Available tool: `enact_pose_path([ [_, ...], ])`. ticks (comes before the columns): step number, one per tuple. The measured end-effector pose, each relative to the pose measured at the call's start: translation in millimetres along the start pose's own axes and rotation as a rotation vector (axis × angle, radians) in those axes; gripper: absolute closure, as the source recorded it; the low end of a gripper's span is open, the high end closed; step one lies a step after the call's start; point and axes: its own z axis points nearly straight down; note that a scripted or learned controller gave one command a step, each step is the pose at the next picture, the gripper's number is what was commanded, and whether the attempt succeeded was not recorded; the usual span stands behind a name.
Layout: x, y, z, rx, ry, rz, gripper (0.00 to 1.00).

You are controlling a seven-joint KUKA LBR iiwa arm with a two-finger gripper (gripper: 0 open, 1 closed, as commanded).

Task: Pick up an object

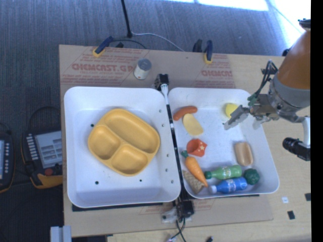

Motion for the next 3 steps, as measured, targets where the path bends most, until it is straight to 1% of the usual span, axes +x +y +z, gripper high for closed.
enact_pose_path([
  [1,81.5,-47.5,58.2,0.002,0.001,0.0,0.0],
  [2,124.5,-54.2,69.6,0.001,0.0,0.0,0.0],
  [3,124.2,-54.2,69.5,0.001,0.0,0.0,0.0],
])
